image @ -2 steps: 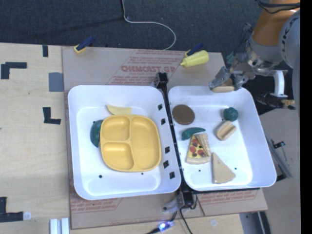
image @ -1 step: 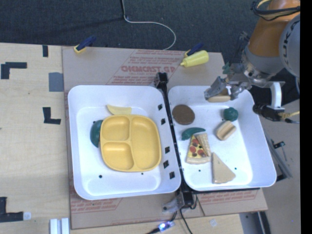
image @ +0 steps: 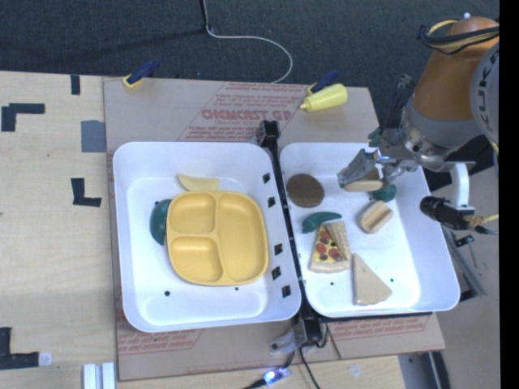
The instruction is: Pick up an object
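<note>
where the grey arm's two-finger gripper [image: 366,177] hangs over the right white bin [image: 422,278], its fingers pinch a tan bread-like piece [image: 364,185].

A brown round cookie [image: 305,190] lay flat at ten o'clock in the right bin [image: 422,286]. A pizza slice [image: 329,247] was seen at seven o'clock, a tan wedge [image: 369,283] at five, a bread roll [image: 375,215] centrally, and a teal piece [image: 320,220] beside the pizza.

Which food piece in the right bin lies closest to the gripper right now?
The tan bread roll, just below the gripper. The brown cookie, pizza slice and sandwich wedge lie farther off.
</note>
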`<control>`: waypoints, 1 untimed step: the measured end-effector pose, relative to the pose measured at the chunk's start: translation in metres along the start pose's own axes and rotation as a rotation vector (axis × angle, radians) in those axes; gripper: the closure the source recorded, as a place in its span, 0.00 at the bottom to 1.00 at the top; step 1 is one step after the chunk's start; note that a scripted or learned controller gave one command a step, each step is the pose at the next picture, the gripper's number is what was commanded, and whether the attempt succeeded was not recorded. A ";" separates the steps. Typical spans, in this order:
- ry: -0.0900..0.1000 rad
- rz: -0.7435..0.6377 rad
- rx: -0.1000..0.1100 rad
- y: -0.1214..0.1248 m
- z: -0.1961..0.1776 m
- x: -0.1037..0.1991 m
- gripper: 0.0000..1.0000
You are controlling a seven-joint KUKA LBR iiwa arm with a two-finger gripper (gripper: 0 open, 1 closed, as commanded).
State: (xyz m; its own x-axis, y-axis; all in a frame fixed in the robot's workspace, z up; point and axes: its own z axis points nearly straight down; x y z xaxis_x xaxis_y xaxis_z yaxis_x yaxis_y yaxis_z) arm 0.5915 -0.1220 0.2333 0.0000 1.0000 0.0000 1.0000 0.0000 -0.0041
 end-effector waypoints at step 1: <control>0.000 0.000 0.001 -0.048 0.005 0.018 1.00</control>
State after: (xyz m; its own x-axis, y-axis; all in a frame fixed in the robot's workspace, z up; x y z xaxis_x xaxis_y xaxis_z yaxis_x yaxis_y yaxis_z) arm 0.5438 -0.1043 0.2287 0.0001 1.0000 0.0005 1.0000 -0.0001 -0.0052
